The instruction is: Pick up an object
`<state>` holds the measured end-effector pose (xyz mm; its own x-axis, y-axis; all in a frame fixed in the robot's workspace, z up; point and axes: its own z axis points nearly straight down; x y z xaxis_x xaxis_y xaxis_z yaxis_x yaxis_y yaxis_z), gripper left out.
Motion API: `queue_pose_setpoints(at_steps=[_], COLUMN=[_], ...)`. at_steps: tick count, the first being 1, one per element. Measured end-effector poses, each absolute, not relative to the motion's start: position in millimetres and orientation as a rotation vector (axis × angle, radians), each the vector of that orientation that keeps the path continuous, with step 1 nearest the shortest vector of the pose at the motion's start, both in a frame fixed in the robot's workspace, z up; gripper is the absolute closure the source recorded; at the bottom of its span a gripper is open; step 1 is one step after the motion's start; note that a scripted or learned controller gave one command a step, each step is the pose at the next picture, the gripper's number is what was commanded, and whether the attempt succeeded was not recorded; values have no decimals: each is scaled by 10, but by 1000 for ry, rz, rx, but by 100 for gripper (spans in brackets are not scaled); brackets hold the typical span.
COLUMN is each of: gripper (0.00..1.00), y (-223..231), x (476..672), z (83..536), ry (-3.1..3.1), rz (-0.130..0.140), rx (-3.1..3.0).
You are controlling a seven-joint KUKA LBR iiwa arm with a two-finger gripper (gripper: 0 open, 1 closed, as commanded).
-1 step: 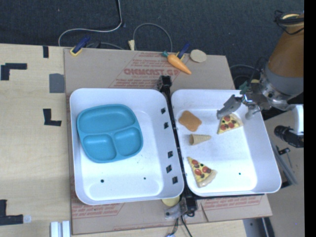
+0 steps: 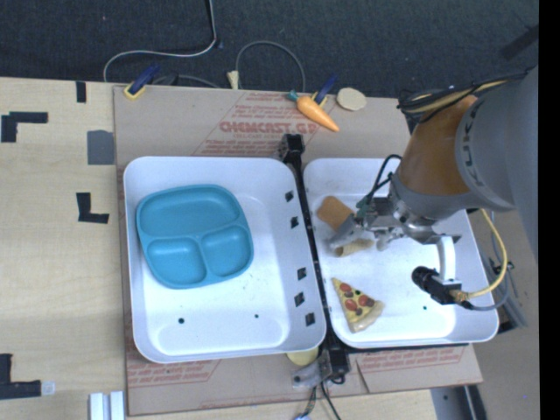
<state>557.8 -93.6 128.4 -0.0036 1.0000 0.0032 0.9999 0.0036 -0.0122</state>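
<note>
You see two white bins on cardboard (image 2: 262,129) over a wooden bench (image 2: 52,261), dark carpet (image 2: 87,16) along the frame's top. The gripper (image 2: 348,232) sits mid-right; whether it grips, you cannot tell. The pizza slice (image 2: 356,303) lies lower in the right bin (image 2: 411,322).

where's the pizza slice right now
The pizza slice lies in the right bin, near its front-left corner, below the gripper and the brown pieces by it.
</note>
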Motion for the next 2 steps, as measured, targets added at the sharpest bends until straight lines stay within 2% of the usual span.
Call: queue_pose_setpoints(at_steps=[1,2], gripper=[0,0], y=[-1034,-944], x=[5880,6644], z=[828,880], ry=[-2223,-2230], rz=[4,-2], rx=[-2220,-2219])
